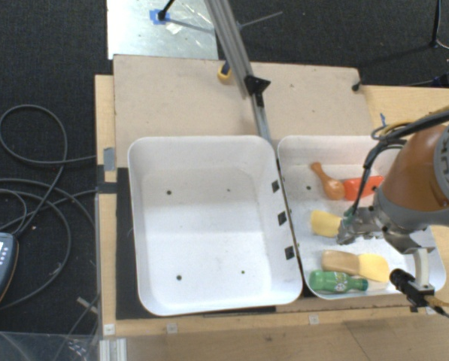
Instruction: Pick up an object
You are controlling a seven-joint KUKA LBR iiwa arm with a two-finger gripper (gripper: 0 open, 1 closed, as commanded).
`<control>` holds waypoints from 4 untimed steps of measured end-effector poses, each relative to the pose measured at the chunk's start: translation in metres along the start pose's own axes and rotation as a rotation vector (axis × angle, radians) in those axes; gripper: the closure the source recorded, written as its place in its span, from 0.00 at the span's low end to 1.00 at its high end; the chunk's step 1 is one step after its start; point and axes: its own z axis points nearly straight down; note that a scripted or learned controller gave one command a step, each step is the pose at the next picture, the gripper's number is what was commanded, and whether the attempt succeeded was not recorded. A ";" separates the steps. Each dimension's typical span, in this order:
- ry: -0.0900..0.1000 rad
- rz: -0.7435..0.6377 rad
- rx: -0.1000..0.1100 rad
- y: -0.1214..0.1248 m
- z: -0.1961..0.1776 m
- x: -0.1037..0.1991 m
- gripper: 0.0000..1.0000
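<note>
My gripper hangs low in the right bin, coming in from the right under the orange wrist band. Its tip sits just right of a pale yellow block and appears to touch its edge. Behind it lie a tan wooden piece with a rounded end and an orange-red object, partly hidden by the arm. In front lie a tan bread-like piece, a yellow piece beside it, and a green bottle by the front rim.
The left bin stands against the right bin's left wall, with black clips along the shared edge. A grey pole slants down from the top to the bins' back. Cables and a tablet lie on the floor at left.
</note>
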 end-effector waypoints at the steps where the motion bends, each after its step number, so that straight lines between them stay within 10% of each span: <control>1: -0.002 -0.004 -0.005 0.005 -0.044 -0.004 1.00; 3: -0.002 -0.007 -0.009 0.012 -0.170 0.003 1.00; 4: -0.001 -0.007 -0.002 0.014 -0.176 0.003 1.00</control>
